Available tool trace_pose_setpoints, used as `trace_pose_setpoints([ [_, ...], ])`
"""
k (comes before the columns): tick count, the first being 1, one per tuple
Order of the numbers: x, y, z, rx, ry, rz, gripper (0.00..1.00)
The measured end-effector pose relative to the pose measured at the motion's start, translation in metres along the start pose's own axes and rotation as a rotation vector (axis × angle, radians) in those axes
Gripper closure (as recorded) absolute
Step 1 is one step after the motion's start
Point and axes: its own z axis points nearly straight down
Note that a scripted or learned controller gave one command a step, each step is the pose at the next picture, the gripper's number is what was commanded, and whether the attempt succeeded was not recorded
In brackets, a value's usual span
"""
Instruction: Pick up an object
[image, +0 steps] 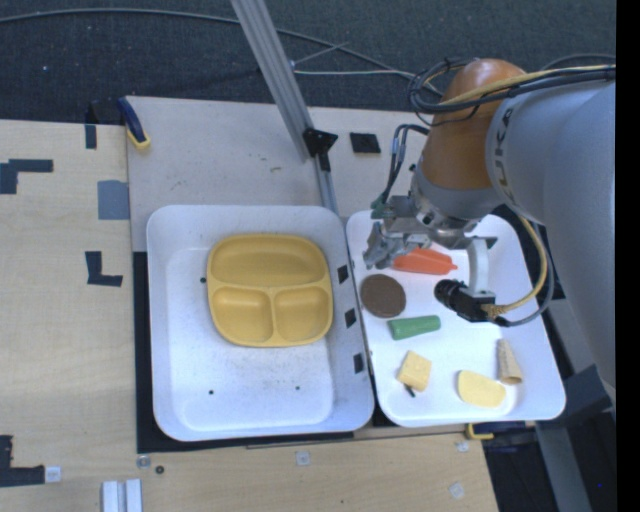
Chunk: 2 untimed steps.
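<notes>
Two white bins are set side by side on the desk (230, 160). The left bin (180, 330) carries a yellow divided plate (270, 288). The right bin (535, 395) carries the loose pieces from which one is to be picked: an orange carrot (425, 263), a brown disc (383, 296), a green stick (415, 326), a yellow cube (415, 370), a yellow wedge (481, 389) and a tan cone (509, 361).

The end effector (383, 246) is lowered at the upper left of the right bin, just beside the carrot's left end and just above the brown disc. Whether it is spread wide or drawn narrow cannot be told from this slanted view, and nothing is seen held in it.

The carrot is judged the likely target. For a sound grasp, the end effector would best be centred over the carrot's thicker middle rather than its end, with the closing direction set across its short axis. The descent should be taken fully to the bin floor before closing, since the piece lies low. Care is called for beside the brown disc, which could be nudged or caught by mistake, and beside the bin wall at the left. The lift should be made straight up.
</notes>
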Motion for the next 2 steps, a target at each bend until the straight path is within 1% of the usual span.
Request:
trace_pose_setpoints([
  [1, 0.05, 0.006, 0.007, 0.001, 0.0, 0.0, 1.0],
  [2, 0.1, 0.012, -0.008, -0.001, 0.0, 0.0, 1.0],
])
